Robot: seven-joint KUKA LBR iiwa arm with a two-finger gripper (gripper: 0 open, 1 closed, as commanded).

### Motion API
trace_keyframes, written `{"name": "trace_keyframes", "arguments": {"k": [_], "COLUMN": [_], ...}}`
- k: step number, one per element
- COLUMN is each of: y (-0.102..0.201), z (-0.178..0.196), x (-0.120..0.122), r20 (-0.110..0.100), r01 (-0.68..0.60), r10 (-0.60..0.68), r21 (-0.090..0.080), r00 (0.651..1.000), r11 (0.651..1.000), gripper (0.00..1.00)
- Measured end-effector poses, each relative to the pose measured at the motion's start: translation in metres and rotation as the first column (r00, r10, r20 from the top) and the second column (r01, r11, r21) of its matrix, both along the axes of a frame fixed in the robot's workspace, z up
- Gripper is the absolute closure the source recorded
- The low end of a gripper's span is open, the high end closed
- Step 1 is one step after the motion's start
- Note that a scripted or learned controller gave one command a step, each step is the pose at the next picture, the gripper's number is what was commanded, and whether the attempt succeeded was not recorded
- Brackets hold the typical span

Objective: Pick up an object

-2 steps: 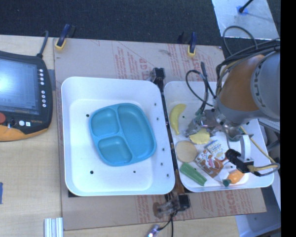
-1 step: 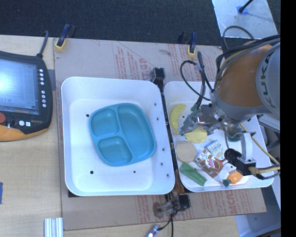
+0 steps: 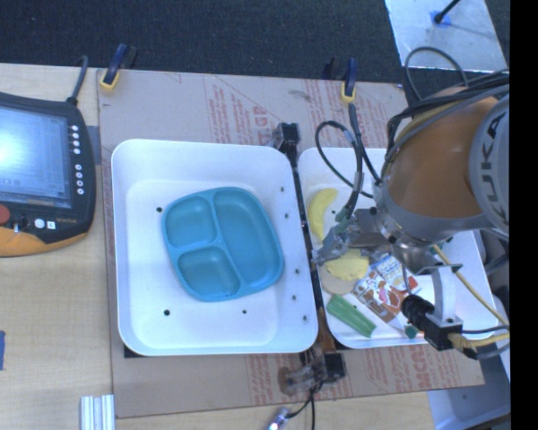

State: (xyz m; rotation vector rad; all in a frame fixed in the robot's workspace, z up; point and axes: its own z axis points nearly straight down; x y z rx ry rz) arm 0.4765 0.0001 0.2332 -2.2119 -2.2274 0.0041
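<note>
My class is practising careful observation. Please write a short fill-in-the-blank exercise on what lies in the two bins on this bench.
1. The left bin holds a divided plate coloured ____.
2. That plate has ____ compartments.
3. The green block lies in the ____ bin.
4. The arm reaches over the right bin, whose colour is ____.

Missing words: blue; three; right; white
</note>
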Motion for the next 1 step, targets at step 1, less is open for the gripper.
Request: {"name": "trace_keyframes", "arguments": {"k": [1], "y": [0.0132], "z": [-0.0034], "x": [0.0704], "r20": [0.000], "r01": [0.003], "r10": [-0.003], "r21": [0.000], "r00": [1.000], "r11": [1.000], "gripper": [1.00]}}
